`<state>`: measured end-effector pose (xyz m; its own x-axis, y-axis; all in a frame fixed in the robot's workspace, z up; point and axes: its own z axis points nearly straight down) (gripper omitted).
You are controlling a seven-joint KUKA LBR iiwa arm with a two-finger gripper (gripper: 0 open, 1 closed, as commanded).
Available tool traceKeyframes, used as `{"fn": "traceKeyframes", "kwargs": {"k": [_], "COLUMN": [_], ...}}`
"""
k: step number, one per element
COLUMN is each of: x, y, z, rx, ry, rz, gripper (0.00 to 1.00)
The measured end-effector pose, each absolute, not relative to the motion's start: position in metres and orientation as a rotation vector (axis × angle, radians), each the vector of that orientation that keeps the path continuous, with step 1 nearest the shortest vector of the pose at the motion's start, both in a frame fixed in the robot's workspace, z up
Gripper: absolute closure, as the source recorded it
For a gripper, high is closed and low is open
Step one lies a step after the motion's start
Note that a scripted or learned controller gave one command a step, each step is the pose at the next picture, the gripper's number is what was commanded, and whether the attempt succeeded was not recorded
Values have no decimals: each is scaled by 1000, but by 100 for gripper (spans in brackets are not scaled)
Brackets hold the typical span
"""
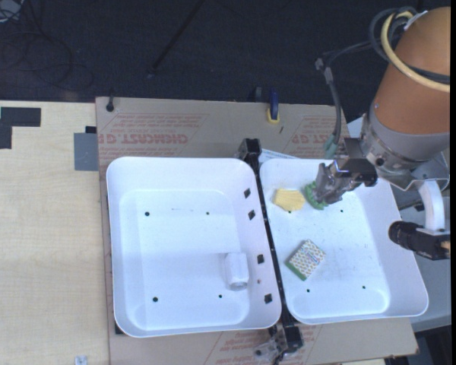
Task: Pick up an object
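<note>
Light is bright and fairly even over the bench (45, 226), and the two white bins (137, 177) come close to washing out, with little surface detail. Soft, faint shadows lie along the bins' inner walls. The background past the bench's far edge is dark. The picture is mildly soft and grainy, and small things look blurred.
</note>
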<state>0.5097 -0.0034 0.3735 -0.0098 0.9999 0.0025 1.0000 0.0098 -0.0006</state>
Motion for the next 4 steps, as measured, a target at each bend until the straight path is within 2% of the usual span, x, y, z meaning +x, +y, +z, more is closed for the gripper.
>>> {"fn": "traceKeyframes", "kwargs": {"k": [1, 2, 3, 4], "x": [473, 525, 492, 553], "y": [-17, 36, -54, -101], "z": [311, 328, 348, 297], "rx": [-2217, -2216, -2232, -2224], "ry": [-2214, -2226, -2213, -2216], "rz": [13, -1, 4, 9], "gripper": [100, 100, 100, 100]}}
